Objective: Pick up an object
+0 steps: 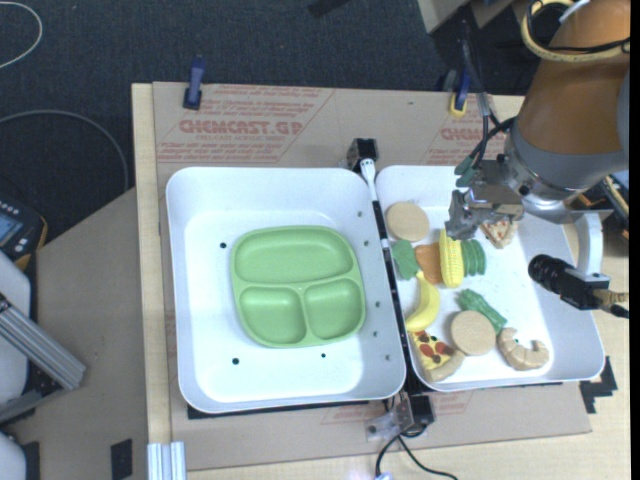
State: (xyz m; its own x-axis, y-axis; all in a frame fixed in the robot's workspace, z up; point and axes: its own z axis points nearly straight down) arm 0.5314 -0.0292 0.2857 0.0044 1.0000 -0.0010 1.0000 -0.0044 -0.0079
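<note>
Green three-compartment plastic plate (297, 286) sits mid left white bin (190, 268). Right of plate, right white bin (575, 353) holds toy foods: yellow corn cob (451, 259), yellow banana (425, 305), round tan bun (407, 221), croissant (523, 349), pizza slice (434, 353). Gripper (470, 218) hangs just above corn cob.

A divided plate (297, 285) is sitting in the left bin (190, 268). Toy foods are crowding the right bin (570, 348): corn (451, 259) lying behind a banana (425, 306), a croissant (523, 349) resting nearest the front.
</note>
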